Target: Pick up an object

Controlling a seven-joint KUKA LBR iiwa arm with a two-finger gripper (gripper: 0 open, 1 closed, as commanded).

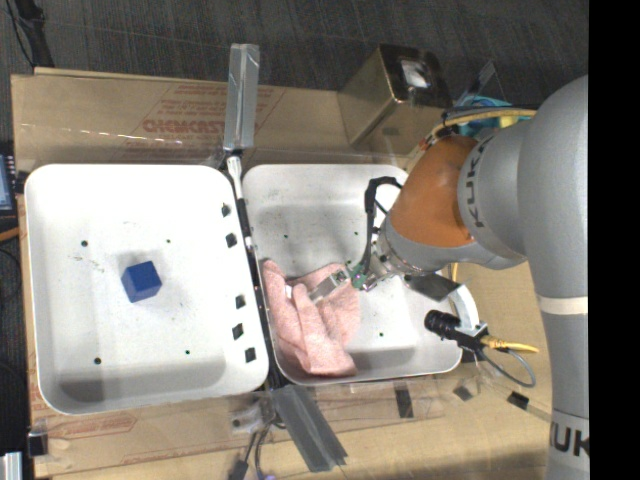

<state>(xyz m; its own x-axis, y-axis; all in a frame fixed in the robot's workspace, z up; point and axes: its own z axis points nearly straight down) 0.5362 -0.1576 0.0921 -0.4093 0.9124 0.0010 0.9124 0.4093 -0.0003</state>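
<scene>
Two shallow white bins are seen from above, set side by side on a bench so that objects can be reached from one to the other; the left bin (60, 268) holds one small blue cube (142, 280), lying alone near its middle, well apart from the arm. The right bin (300, 193) holds one pink cloth (312, 328), crumpled against the bin's left wall and lower edge. One grey arm (530, 188) with an orange band is reaching in from the right and is bent low over the right bin; its gripper (335, 283) is placed at the cloth's upper edge, touching or just above the fabric, which suggests the cloth is the object being tried for. Whether the claw is released or clenched cannot be told, as it is small and partly hidden under the wrist; no cloth is seen lifted, so the pick is judged not yet achieved.
</scene>
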